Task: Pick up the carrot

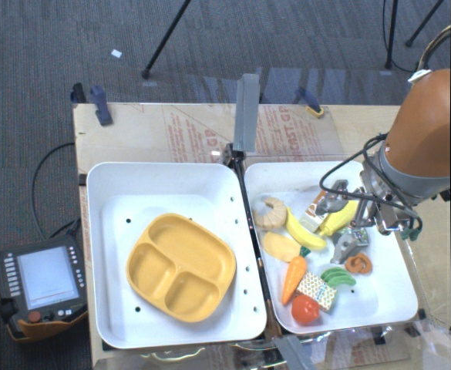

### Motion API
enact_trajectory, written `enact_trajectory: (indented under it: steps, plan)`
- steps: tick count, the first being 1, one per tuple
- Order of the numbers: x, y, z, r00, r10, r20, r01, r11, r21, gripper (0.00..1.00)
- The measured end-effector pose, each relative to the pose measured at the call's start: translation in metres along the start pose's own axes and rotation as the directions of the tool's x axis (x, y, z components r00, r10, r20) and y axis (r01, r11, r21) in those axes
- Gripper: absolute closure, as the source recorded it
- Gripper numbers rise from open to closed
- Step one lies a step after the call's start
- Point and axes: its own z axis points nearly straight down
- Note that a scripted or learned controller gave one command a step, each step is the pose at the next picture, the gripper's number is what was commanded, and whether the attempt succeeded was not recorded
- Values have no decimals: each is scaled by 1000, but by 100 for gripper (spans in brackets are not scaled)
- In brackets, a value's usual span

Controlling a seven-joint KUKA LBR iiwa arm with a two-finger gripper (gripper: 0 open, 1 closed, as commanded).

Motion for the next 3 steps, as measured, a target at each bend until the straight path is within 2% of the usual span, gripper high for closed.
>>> enact_trajectory:
  steps: [1, 2, 3]
  plan:
    - [22, 80, 85, 997, 74, -7, -74, 997, -1, 0]
    - [42, 25, 82, 921, 390, -2, -390, 921, 1, 0]
    - [42, 81, 83, 702, 712, -1, -712, 702, 2, 0]
